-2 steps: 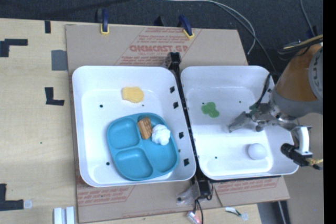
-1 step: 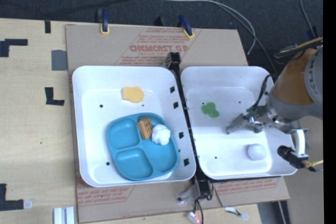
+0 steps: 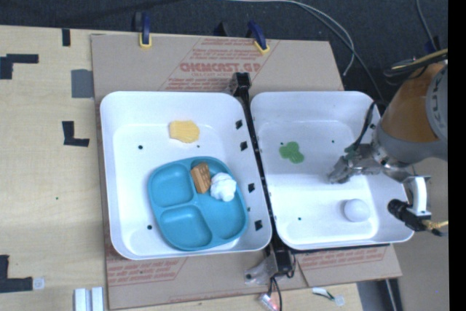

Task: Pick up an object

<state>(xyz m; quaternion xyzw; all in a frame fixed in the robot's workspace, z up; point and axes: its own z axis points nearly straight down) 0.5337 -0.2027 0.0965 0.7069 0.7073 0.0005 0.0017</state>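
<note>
Brown cardboard lies under two white bins. The claw hangs low in the right bin, and I cannot tell how it is set. It sits between a green toy and a white ball, touching neither. It may grab only air, or the ball may roll away.

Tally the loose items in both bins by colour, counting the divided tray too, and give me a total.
Yellow: 1, the yellow piece in the left bin
Brown: 1, the brown block on the blue tray
White: 2, the white lump on the tray and the white ball in the right bin
Green: 1, the green piece
Blue: 1, the tray
Total: 6
</note>
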